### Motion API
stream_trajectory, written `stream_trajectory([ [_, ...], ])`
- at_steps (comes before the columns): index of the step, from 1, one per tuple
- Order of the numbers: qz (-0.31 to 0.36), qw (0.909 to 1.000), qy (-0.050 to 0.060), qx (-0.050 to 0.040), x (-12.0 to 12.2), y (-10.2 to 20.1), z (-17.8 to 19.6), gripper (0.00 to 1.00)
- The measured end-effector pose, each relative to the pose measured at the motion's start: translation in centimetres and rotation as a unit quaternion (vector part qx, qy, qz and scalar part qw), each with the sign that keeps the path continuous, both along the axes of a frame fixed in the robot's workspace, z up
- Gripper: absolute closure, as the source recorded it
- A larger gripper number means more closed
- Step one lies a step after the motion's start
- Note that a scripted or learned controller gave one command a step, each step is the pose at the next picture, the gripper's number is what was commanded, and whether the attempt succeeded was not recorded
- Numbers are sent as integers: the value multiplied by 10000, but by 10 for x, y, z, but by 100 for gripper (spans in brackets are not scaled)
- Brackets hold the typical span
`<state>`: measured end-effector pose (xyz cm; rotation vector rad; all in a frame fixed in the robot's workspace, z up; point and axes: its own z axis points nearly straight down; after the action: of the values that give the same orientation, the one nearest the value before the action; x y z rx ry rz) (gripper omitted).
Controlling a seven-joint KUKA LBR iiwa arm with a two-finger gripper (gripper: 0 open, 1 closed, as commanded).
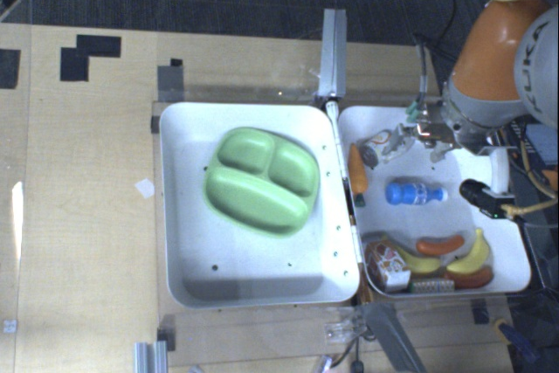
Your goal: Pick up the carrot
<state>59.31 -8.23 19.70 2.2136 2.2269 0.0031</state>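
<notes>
The carrot [357,169] lies lengthwise against the left wall of the right bin [521,273], touching no other item. My gripper [384,145] hangs just beside it at about two o'clock, fingers spread with nothing between them (they stand apart from the carrot). At four o'clock from the carrot lies a blue bottle [415,193]; the left bin [183,214] holds a green tray [261,180].

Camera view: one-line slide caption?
Gripper hovers beside the carrot at the right bin's left wall; green divided plate sits in the left bin.
</notes>
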Motion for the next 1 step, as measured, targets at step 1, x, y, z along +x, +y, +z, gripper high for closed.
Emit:
stream_trajectory([
  [1, 22, 10000, -29, -10, -15, -8, -100, 0],
])
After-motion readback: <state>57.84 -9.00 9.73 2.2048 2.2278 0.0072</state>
